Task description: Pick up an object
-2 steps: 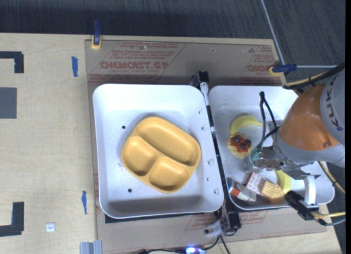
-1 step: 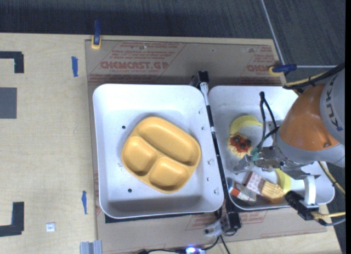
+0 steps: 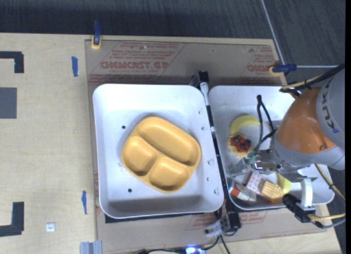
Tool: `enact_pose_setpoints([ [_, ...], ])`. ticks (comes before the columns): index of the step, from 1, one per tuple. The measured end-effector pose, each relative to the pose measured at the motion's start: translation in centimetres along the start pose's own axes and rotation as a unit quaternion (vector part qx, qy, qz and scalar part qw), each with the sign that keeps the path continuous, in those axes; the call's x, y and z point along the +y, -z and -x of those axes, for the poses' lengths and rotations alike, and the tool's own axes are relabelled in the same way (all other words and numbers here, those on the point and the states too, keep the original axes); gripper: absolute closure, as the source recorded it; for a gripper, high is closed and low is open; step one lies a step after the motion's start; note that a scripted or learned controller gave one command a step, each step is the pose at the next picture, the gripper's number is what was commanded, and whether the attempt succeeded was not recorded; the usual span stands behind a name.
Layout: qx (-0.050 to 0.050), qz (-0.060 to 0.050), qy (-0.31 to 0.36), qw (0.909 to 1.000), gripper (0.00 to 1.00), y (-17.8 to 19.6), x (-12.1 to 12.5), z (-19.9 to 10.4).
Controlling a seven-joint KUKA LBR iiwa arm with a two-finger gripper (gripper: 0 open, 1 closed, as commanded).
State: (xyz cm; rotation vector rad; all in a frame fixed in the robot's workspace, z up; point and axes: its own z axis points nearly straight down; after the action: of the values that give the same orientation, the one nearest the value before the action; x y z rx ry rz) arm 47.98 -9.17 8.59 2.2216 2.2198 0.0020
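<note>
Wooden bench (image 3: 44, 154), brown cardboard sheet (image 3: 164, 61), blue clamps (image 3: 96, 32)

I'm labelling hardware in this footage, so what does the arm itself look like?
The arm is a rounded, smooth-shelled body, grey with a wide glossy orange band above the wrist and part of dark lettering on the grey shell at the right edge. Black cables loop beside the orange section. Below it sits a metallic wrist piece, and the gripper looks like small silvery metal parts.

A yellow tray (image 3: 160, 153) lies in the left bin (image 3: 109, 105). The arm (image 3: 308, 129) reaches over the right bin (image 3: 230, 100), above small clutter, perhaps food toys (image 3: 258, 187).
</note>
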Motion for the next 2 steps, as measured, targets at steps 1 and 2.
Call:
enact_pose_setpoints([
  [1,-0.001,0.003,0.000,1.0000,1.00,1.09,0.20,0.06],
  [2,-0.001,0.003,0.000,1.0000,0.00,1.08,0.19,0.05],
])
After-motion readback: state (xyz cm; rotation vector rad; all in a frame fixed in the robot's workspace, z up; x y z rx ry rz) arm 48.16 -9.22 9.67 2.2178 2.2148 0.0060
